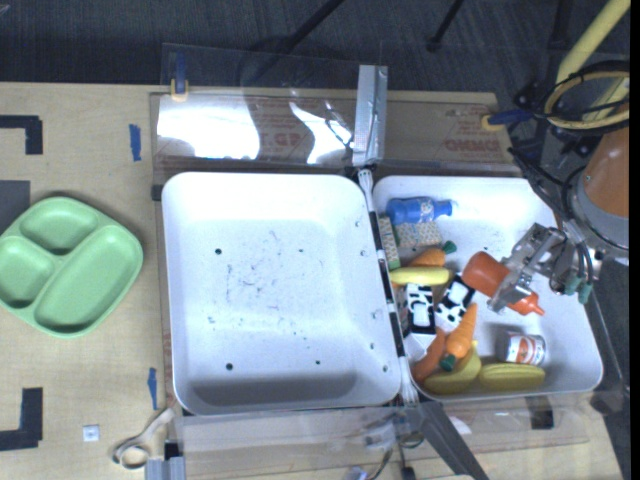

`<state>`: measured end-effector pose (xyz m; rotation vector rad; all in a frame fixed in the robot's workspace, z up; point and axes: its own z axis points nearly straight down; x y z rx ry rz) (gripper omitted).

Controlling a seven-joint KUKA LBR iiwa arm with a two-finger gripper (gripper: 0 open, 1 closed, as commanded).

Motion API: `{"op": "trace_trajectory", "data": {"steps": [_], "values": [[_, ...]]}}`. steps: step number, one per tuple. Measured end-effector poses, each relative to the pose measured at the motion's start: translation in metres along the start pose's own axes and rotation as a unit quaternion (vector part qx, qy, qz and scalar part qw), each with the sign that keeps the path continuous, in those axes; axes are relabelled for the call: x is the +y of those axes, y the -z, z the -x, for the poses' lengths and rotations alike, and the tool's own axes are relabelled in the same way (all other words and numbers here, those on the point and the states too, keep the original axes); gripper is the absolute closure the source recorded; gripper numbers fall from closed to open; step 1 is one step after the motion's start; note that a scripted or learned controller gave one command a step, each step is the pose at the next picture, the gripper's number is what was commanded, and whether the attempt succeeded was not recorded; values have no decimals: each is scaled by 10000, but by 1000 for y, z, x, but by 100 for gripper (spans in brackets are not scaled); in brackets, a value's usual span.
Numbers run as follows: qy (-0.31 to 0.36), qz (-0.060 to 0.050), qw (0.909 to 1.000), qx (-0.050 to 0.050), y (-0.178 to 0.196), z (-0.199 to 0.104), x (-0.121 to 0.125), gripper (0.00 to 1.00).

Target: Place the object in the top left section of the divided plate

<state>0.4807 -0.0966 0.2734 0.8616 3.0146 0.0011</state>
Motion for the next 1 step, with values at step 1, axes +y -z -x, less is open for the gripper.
{"op": "trace_trajectory", "data": {"steps": [1], "values": [[222,1,9998,4,36,12,19,100]]}}
